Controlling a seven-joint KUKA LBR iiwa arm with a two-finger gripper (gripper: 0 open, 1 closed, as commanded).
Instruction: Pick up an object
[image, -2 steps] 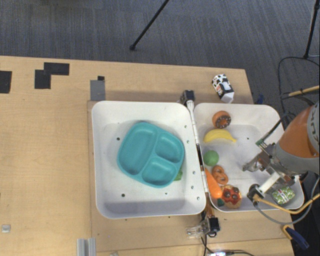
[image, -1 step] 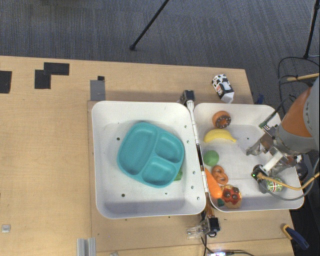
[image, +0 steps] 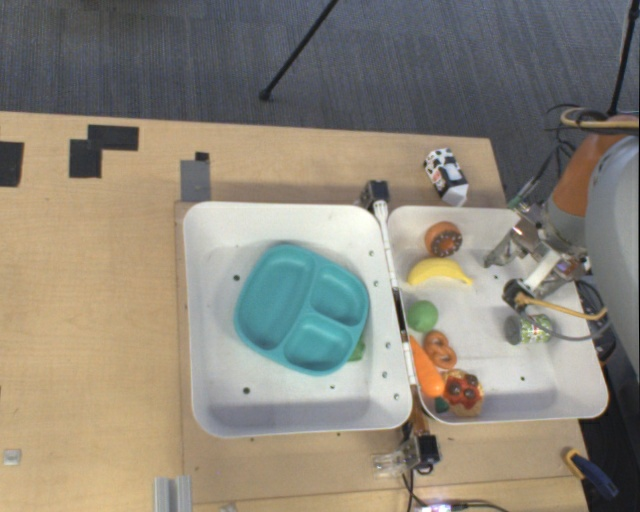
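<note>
My gripper (image: 498, 256) hangs over the right part of the right bin (image: 560, 400), its metal tip pointing left toward the bin's middle. Nothing shows between its fingers. To its left lie a round brown-orange piece (image: 443, 240) and a yellow banana (image: 440, 272). Further toward the front are a green ball (image: 422, 316), a brown pretzel-like piece (image: 438, 348), an orange carrot (image: 427, 372) and a red, strawberry-like piece (image: 462, 392). A small grey-green object (image: 530, 330) lies just in front of the gripper.
The left bin (image: 210, 400) holds a teal divided plate (image: 303, 306) with a bit of green (image: 357, 349) peeking out from under its right edge. A black-and-white patterned block (image: 445, 175) stands on the bench behind the right bin. The arm's body fills the right side.
</note>
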